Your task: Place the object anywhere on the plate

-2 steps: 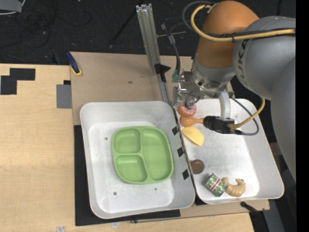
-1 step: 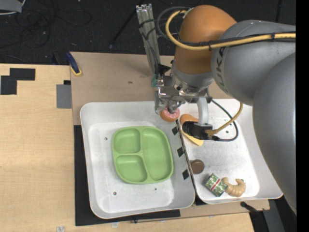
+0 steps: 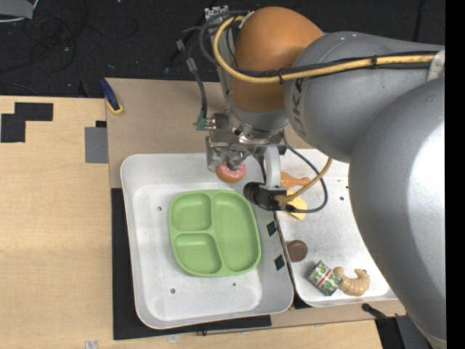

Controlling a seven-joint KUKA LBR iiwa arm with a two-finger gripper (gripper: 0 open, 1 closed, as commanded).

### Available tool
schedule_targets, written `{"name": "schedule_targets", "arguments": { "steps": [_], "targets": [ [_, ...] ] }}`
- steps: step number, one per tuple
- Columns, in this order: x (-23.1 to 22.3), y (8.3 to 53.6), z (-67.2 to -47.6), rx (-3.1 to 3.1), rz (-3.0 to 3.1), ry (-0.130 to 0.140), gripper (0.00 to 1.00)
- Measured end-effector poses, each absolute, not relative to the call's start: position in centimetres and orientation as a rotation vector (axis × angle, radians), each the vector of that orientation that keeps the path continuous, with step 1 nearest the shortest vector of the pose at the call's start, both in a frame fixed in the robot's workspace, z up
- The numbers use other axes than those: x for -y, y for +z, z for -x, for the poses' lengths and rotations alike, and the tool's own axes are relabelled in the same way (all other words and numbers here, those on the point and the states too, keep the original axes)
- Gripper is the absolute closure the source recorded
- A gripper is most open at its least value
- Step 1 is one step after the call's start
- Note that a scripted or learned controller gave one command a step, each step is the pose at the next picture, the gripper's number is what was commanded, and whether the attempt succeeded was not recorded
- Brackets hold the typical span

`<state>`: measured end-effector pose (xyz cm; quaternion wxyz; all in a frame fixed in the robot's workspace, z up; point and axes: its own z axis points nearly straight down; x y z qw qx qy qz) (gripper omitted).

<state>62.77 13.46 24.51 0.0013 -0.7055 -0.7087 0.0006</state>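
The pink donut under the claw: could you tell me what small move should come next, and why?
Probably a short shift toward the green plate: the donut sits at the claw, just beyond the plate's far rim, above the left bin.

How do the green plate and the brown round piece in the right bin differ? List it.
Colour: the green plate is light green; the brown round piece is dark brown.
Size: the plate is far larger than the piece.
Shape: the plate is a rounded square with three compartments; the piece is a plain disc.
Place: the plate lies in the left bin, the piece in the right bin.
Both lie flat.
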Motion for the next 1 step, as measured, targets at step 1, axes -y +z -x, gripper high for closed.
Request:
{"name": "schedule_targets", "arguments": {
  "steps": [1],
  "targets": [
    [-13.28,24.53,-62.75,2.223,2.218,0.004,0.00]
  ]
}}
